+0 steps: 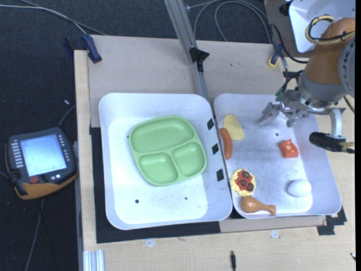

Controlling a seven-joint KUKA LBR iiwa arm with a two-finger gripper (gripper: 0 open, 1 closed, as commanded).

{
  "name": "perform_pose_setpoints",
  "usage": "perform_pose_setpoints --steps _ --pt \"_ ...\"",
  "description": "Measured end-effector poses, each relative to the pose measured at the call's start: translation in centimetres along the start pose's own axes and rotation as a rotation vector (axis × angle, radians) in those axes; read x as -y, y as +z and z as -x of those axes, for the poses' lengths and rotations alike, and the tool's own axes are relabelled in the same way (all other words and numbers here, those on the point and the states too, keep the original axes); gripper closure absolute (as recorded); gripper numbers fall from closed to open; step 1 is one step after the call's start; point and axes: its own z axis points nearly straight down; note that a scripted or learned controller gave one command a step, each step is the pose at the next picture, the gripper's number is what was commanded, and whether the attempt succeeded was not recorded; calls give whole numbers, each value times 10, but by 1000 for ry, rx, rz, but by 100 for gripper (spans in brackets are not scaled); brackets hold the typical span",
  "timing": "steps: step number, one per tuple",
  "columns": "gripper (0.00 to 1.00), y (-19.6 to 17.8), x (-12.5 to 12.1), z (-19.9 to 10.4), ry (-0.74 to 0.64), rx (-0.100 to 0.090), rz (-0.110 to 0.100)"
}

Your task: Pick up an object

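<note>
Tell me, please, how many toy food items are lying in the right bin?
6: yellow piece and sausage by the left wall, pizza and drumstick at the near-left corner, red piece mid-bin, white egg near-right. None looks hidden.

The arm (333, 55) is grey with an orange band above the wrist. A yellow cable loops beside white housing. Its metal gripper (284, 114) is grey.

The arm (330, 44) runs out of the picture at the right and top edges — its upper links cannot be followed. The gripper (280, 114) hangs over the far end of the right bin (321, 168), covering part of that rim; its fingers blur together against the white floor. The red piece (288, 148) is too small to identify — likewise the round red-and-yellow piece (243, 180).
</note>
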Motion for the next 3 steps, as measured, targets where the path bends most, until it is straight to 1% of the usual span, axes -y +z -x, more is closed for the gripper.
perform_pose_setpoints --steps 1,2,3 --pt "0 53 0 -1 0 0 0" --pt "100 38 -2 -1 -1 1 7" --pt "100 -14 -9 -10 -2 2 13"
